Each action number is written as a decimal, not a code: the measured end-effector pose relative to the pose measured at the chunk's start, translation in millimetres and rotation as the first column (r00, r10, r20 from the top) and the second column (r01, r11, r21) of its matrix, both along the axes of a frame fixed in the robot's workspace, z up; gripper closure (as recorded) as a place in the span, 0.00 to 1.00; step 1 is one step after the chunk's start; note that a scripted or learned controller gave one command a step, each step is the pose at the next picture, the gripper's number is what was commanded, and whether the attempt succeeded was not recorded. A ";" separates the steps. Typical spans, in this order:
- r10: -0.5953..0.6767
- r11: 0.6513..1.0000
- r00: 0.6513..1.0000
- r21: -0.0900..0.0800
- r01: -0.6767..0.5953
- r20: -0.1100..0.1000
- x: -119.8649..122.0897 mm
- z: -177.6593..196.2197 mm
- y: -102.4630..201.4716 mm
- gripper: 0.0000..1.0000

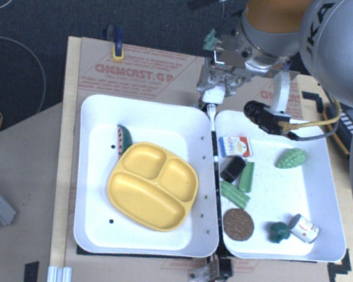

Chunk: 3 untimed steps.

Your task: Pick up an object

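Gripper (212, 95) sits at the far end of the divider between the two bins, over the rim; can't tell from here how its fingers stand, and nothing visibly in them. Left bin (90, 158) has the yellow divided tray (152, 185) with a watermelon slice (124, 140) touching its upper-left edge. Right bin (324, 195): small card box (234, 145), black block (232, 169), green sticks (237, 189), brown disc (238, 224), green bumpy piece (291, 159), teal toy (278, 231), white cylinder (305, 229).

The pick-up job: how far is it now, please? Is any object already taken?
Done: nothing looks lifted yet; the yellow tray lies in the left bin, and the brown disc, green strip and black block lie in the right bin.
In hand: the hand hangs over the bins' far edge; no object shows in it.
Left: choosing, gripping and lifting.
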<state>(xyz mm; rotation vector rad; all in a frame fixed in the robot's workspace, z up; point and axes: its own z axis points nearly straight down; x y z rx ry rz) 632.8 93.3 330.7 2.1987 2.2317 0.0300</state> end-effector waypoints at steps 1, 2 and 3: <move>-0.013 1.000 0.999 -0.009 0.013 -0.036 -16.2 -174.1 12.6 1.00; -0.013 1.000 1.000 -0.007 0.013 -0.019 -12.1 -153.2 12.1 1.00; -0.006 1.000 1.000 -0.003 0.006 -0.016 -79.0 -74.9 83.7 1.00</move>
